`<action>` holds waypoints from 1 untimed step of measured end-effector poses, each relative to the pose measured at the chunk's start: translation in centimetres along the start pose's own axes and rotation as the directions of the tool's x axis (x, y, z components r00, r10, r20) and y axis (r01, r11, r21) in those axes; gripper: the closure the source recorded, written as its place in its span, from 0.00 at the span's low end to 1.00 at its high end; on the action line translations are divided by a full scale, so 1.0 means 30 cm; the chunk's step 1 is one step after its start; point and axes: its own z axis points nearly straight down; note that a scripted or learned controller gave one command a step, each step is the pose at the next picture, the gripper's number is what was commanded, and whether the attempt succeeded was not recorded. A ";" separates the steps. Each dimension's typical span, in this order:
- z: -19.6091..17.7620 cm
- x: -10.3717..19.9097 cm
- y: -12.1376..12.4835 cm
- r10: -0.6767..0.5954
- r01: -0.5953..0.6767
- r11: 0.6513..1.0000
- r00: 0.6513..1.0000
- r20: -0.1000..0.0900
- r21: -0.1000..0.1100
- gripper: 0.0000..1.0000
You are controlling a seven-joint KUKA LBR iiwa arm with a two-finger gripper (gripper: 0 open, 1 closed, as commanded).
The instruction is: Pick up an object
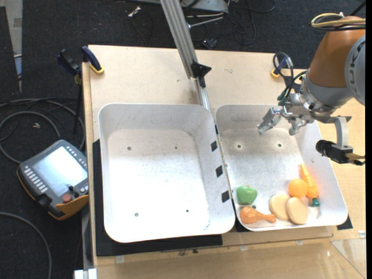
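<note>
Over the far end of the right bin [232,127], the gripper [283,121] is seen hanging above bare white floor, with nothing between its fingers. The fingers appear splayed apart, one pointing left toward the bin's middle and one down-right, so the claw is read as wide and empty.

All candidate objects are bunched in the near corner of that bin, well apart from the gripper:
- green pepper-like toy [247,194], just beside the divider wall
- orange drumstick-shaped piece [256,215], touching or nearly touching the near rim
- two pale rounded pieces [289,208], overlapping each other
- orange ball [297,188], against the pale pieces
- carrot [310,185], laid along the right wall

The left bin [116,156] holds nothing to be picked. A teach pendant [53,179] lies on the floor to the left.

Step judged: approach not yet begun; no object selected by position.

Risks judged from here:
- Cluster is tight, so a finger is likely to land on a neighbour and the target gets shoved instead of pinched.
- Carrot and drumstick sit against sloped walls; finger clearance on the wall side is poor, and a collision with the rim is possible.
- Rounded toys may be squeezed out of the closing fingers.
- The green toy looks least crowded, so fewest failures would be expected there.
</note>
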 end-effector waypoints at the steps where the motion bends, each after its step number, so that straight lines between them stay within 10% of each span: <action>1: -0.009 0.000 0.002 0.000 0.000 1.000 1.000 0.000 -0.004 0.00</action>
